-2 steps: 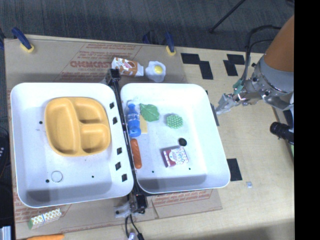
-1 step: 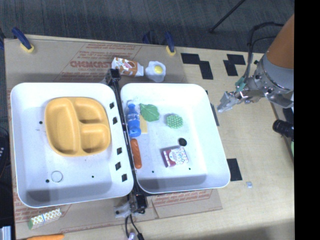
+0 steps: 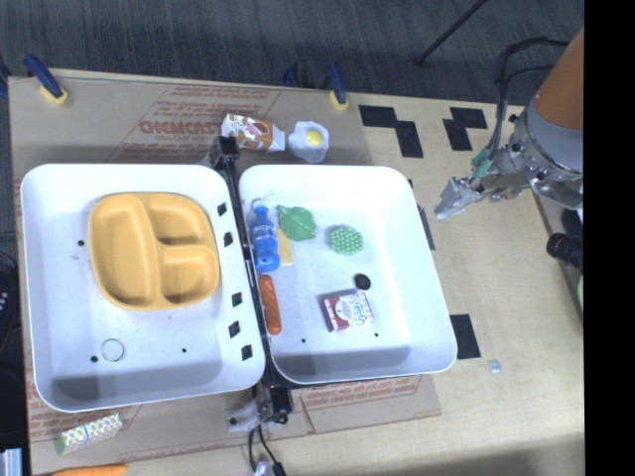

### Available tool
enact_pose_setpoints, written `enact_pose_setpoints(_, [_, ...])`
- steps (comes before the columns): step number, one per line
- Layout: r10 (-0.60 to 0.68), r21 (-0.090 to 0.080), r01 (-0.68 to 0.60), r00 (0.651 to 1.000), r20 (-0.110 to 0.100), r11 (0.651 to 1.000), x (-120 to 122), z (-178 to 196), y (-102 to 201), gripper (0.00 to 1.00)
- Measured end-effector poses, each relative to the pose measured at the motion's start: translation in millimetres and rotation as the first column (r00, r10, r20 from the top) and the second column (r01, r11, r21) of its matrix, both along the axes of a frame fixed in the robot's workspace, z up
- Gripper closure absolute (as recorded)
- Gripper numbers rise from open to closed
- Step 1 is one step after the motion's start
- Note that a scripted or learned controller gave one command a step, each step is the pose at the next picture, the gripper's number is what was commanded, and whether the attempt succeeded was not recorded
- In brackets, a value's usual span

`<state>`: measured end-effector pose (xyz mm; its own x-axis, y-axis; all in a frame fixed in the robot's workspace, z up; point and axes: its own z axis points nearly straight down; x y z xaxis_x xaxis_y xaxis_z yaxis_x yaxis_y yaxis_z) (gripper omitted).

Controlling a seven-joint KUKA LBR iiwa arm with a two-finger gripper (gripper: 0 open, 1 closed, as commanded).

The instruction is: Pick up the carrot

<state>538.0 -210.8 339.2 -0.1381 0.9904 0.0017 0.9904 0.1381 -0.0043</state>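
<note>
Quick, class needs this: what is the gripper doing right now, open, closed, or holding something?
Gripper: holding nothing; open or closed cannot be told. It sits outside the right bin, away from the carrot.

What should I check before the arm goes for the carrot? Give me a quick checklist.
1. Carrot located: ok, it lies in the right bin against the left wall.
2. Carrot top exposed: ok, nothing lies over it.
3. Room beside the carrot: not ok, the bin wall hugs one side and the blue bottle sits just above one end.
4. End effector over the carrot: not ok, it hangs outside the bin, to its right.
5. End effector opening: cannot tell.
</note>
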Motion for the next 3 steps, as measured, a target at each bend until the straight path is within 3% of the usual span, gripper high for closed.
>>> enact_pose_setpoints(2, [0.011,0.0,-0.011,1.0,0.0,1.0,1,21,0,1.0])
enact_pose_setpoints(3, [0.041,-0.001,-0.041,0.999,0.002,0.999,112,0,0,1.0])
